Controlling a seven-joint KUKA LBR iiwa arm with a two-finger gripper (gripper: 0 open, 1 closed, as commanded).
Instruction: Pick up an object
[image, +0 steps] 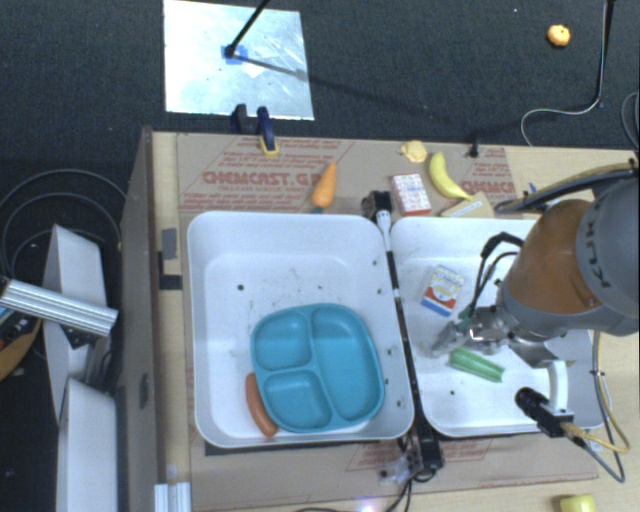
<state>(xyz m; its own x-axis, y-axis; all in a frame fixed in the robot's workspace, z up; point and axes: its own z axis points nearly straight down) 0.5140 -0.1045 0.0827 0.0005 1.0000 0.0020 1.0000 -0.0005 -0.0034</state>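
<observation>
Closest to us, in the left bin (290, 262), an orange toy sausage (259, 404) lies right against the edge of a blue plate (318, 366) that has three parts. In the right bin (445, 405), a long green block (476, 363) lies flat and a bit slanted, near the middle. The gripper (468, 332) is down low in this bin. It is just beside the green block, on its far side and a little to the left. I cannot tell if the two touch, and I cannot tell if the gripper is wide or narrow. The grey arm (575, 285) with its orange band reaches in from the right. A bit farther back in the same bin lies a small white packet (443, 288) with red and blue on it. Behind the bins, on the brown surface (250, 165), are a toy carrot (323, 185), a little box (410, 193) and a yellow banana (445, 178).
</observation>
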